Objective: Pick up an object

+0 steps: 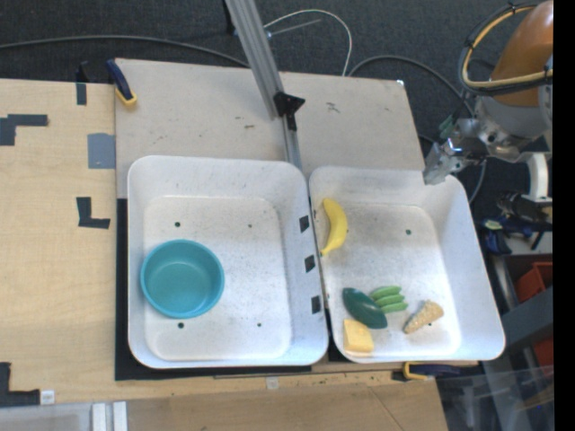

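The right bin (454, 241) holds a yellow banana (333, 224) near its left wall. Toward the front of it lie a light green pea pod (388, 296), a dark green piece (364, 309), a yellow block (358, 337) and a tan corn-like piece (422, 316). A blue bowl (182, 278) sits at the front left of the left bin (225, 187). My gripper (437, 162) hangs over the right bin's far right corner, well away from every object, with nothing seen in it.
A grey metal post (260, 48) slants across the back of the bench, ending at the seam between the bins. Cables loop behind the bins. A yellow-tipped clamp (121, 83) lies at the back left of the board.
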`<state>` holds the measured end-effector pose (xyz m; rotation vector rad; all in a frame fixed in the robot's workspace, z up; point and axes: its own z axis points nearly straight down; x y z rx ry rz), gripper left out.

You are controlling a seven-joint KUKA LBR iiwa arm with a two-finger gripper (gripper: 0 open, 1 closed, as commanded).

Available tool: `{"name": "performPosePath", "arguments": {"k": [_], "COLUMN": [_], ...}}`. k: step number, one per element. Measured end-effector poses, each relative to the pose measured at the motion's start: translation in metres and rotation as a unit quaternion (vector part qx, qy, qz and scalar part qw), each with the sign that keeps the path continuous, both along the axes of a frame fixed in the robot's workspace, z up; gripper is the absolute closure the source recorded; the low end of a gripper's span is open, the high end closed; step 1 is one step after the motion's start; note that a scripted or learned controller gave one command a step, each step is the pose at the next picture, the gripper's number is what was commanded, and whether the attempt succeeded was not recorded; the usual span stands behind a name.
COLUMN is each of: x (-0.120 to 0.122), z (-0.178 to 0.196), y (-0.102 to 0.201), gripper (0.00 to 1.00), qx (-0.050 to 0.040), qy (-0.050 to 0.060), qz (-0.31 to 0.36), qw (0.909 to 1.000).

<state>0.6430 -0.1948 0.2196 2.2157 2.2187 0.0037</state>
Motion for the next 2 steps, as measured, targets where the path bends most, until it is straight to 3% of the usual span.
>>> {"name": "performPosePath", "arguments": {"k": [1, 2], "x": [0.003, -0.019], "z": [0.047, 0.035], "y": [0.009, 0.065], "gripper": [1.0, 1.0], "qx": [0.0006, 0.0019], "qy": [0.001, 0.004], "qz": [0.001, 0.002], "qw": [1.0, 1.0]}}
